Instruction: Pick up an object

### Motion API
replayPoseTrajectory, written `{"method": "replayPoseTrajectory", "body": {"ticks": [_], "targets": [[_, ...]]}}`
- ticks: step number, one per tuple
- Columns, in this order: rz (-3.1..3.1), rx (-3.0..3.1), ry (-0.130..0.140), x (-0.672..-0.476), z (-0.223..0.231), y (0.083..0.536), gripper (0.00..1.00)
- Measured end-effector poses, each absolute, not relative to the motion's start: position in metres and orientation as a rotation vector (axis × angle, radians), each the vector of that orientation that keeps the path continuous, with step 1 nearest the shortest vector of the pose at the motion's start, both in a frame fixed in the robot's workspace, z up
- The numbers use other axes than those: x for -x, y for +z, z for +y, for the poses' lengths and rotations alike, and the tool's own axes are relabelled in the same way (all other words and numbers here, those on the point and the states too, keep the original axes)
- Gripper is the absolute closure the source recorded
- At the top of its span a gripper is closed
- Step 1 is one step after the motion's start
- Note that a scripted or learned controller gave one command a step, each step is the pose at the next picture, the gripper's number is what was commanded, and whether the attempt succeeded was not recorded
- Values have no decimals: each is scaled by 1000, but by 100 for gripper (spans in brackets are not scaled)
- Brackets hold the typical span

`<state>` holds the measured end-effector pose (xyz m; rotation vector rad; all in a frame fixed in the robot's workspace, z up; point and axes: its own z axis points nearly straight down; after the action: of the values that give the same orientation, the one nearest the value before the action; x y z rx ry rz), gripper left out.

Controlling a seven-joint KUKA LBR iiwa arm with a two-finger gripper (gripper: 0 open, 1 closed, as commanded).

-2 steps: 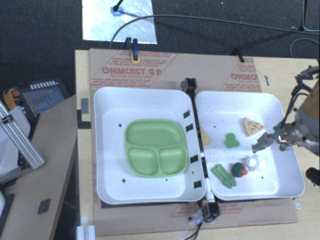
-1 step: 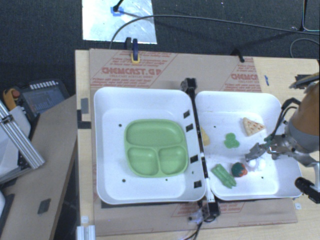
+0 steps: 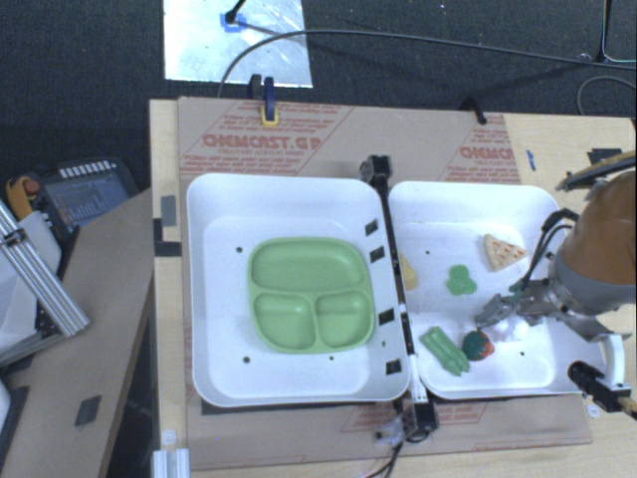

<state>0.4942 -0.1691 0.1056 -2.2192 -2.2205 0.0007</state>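
You had open floor across the back left of the right bin [image 3: 537,199]. Its front was crowded: a green pickle [image 3: 444,352], a red-and-green ball [image 3: 478,346] and a green piece [image 3: 461,281] lay near the gripper [image 3: 501,317], perhaps touching the ball. The divided green tray [image 3: 309,294] filled the left bin's [image 3: 214,267] middle.

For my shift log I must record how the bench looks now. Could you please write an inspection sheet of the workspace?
Surface: two shallow white bins, left and right, on a brown cardboard sheet.
Job's things: in the right bin, a tan wedge-shaped toy, a small green lumpy toy, a long green toy, a round red-and-green toy.
Clutter: a green divided plastic tray in the left bin.
End effector: low over the right bin, near the round toy; finger state unclear.
Cables: a black cable across the dark floor.
Surroundings: a grey handheld control pendant at left.
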Motion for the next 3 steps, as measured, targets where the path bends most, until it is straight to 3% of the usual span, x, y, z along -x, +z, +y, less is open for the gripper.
{"method": "replayPoseTrajectory", "body": {"ticks": [1,3], "targets": [[-2224,2223,-2,-496,-170,118,100],[-2231,2221,-5,-500,-164,224,100]]}}
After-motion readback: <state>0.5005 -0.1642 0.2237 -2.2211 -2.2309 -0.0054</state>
